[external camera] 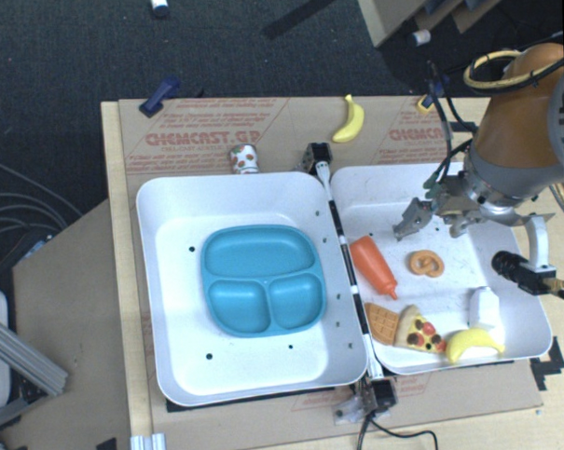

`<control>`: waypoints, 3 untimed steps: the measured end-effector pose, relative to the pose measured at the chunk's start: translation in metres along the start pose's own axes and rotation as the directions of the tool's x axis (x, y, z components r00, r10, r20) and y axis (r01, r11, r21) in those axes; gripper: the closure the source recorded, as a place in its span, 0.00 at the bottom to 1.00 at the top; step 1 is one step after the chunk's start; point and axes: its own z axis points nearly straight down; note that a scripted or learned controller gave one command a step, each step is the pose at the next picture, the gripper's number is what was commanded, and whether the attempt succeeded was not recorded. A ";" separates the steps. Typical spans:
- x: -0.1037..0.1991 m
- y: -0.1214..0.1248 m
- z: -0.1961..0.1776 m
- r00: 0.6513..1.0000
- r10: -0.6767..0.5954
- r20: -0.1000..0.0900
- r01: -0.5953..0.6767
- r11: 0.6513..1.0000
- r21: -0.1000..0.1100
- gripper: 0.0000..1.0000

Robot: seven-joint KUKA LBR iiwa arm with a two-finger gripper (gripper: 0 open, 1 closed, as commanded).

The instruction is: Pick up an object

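My gripper [435,224] hangs over the back of the right bin [519,316], its two fingers spread apart and open with nothing between them. Just in front of it lies a small brown pretzel [425,263]. An orange-red bottle-shaped toy [373,268] lies to the pretzel's left, near the bin's left wall. Along the bin's front edge are a pizza slice [408,328], a yellow banana [472,343] and a small white block [481,304].
The left bin [166,234] holds a blue divided plate [262,277]. On the board behind the bins lie a second banana [349,121], a small patterned can [245,158] and a blue clip [158,97]. The arm's orange wrist [525,125] looms over the right bin's back corner.
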 end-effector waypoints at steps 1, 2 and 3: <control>-0.040 0.043 0.107 1.000 0.001 0.001 -0.001 1.000 -0.002 0.00; 0.011 0.101 0.106 1.000 -0.001 0.001 0.001 1.000 -0.003 0.00; 0.011 0.102 0.096 1.000 -0.002 0.002 0.002 1.000 -0.005 1.00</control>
